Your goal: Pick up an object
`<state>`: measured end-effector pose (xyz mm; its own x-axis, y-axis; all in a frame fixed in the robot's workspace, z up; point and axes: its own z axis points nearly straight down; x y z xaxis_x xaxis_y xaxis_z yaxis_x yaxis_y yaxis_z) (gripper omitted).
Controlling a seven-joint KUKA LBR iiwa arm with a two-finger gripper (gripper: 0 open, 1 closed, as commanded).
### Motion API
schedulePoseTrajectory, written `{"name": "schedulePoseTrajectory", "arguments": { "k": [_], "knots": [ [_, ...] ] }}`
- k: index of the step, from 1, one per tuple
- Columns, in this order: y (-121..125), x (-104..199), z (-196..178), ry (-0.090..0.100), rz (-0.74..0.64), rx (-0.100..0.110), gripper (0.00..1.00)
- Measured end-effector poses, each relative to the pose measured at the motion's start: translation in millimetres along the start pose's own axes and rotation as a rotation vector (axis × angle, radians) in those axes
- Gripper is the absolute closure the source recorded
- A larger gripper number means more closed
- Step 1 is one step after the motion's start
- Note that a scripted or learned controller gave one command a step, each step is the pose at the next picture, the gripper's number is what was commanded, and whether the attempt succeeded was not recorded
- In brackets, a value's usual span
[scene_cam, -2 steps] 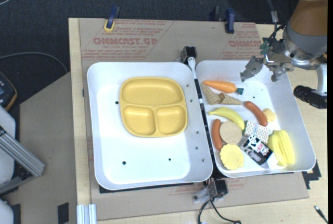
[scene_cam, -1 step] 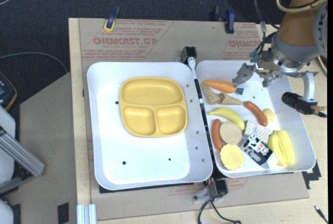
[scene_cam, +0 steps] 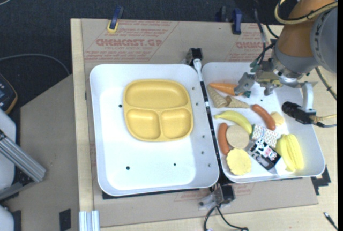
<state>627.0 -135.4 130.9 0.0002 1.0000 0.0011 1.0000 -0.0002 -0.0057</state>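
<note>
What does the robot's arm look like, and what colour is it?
The grey robot arm has a rounded orange band above its wrist. A yellow cable loops beside the band, and thin dark wires run down to the small grey metal gripper.

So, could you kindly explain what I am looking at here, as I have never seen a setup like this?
This is one camera fixed above a workbench, looking down at a slant. The grey and orange machine at the right is a robot arm; its gripper hangs over the far end of the right bin. Nothing shows between its fingers. That bin holds toy food: a carrot, a banana, two sausages, corn, a yellow round slice and a few other pieces. The left bin holds a yellow divided plate. The arm's job is to pick up an object.
</note>
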Motion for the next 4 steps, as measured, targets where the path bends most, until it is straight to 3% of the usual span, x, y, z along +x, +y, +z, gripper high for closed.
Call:
{"name": "schedulePoseTrajectory", "arguments": {
  "k": [1,2,4],
  "knots": [
    [0,1,49,0.0,0.0,0.0,0.0],
    [1,0,35,-0.001,0.001,-0.007,1.0],
    [9,3,-75,-0.003,-0.001,-0.015,1.0]
  ]
}}
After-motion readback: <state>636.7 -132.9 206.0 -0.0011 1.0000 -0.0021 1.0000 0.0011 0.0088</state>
